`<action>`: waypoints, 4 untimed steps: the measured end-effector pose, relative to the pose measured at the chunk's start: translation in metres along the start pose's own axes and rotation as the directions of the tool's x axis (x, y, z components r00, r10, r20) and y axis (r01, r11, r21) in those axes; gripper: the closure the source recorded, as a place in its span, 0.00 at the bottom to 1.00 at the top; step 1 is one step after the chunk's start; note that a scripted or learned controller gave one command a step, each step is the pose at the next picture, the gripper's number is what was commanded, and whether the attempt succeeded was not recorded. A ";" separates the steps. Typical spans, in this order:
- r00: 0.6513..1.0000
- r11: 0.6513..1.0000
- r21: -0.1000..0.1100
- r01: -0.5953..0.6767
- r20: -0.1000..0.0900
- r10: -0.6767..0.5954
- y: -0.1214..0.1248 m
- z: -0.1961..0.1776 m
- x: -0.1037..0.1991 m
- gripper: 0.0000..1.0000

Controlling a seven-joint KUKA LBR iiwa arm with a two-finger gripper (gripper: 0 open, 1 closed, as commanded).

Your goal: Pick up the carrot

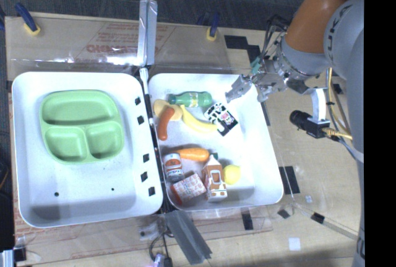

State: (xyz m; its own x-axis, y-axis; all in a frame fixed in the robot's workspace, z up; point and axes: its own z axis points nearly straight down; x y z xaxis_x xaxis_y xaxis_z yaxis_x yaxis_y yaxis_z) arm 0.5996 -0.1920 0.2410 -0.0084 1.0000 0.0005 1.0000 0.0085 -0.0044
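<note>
Orange carrot (193, 153), green tray (81, 126)

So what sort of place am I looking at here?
Probably a robot test bench, not a kitchen: two white bins on a taped board, toy food like the carrot and banana, clamps along the edge.

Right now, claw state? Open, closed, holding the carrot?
Claw: open and holding nothing, above the right bin's upper right corner; the carrot lies apart from it, lower in that bin.
</note>
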 end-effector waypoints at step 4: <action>0.838 0.838 -0.004 0.546 0.006 -0.546 -0.106 0.140 0.071 1.00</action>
State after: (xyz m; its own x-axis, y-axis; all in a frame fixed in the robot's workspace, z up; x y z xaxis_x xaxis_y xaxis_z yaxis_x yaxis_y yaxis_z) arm 0.4927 -0.1223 0.1016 -0.5530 0.8331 -0.0030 0.8331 0.5531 0.0002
